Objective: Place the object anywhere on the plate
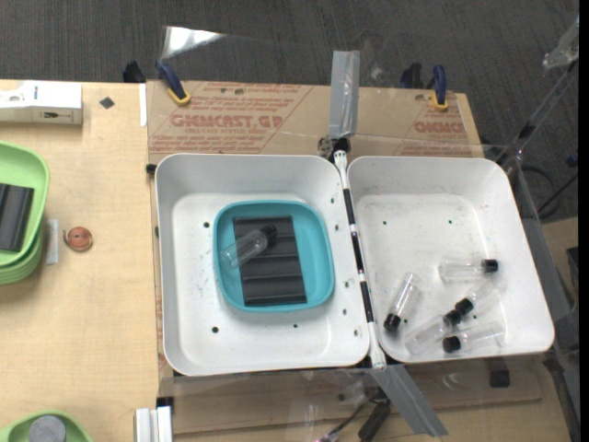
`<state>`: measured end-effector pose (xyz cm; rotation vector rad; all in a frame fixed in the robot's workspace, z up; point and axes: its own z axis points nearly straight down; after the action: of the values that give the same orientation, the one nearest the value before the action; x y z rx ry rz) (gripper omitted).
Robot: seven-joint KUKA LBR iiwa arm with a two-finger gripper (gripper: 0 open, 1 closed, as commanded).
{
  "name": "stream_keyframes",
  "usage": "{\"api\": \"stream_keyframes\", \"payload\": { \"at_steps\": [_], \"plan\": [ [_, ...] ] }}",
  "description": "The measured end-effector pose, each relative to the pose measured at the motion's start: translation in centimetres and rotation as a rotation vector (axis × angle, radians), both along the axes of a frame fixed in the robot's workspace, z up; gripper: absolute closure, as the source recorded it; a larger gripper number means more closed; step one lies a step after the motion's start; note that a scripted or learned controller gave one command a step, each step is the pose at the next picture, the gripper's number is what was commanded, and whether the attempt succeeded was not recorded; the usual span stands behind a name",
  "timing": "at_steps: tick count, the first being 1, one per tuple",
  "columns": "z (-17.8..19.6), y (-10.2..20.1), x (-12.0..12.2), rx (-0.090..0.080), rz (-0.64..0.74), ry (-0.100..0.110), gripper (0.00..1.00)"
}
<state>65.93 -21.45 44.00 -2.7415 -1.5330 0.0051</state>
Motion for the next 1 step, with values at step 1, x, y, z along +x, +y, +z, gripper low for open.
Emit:
{"api": "stream_keyframes", "payload": {
  "at_steps": [1],
  "plan": [
    [0.00,0.10,-0.02,0.000,-0.134,0.000,0.00]
  ]
}}
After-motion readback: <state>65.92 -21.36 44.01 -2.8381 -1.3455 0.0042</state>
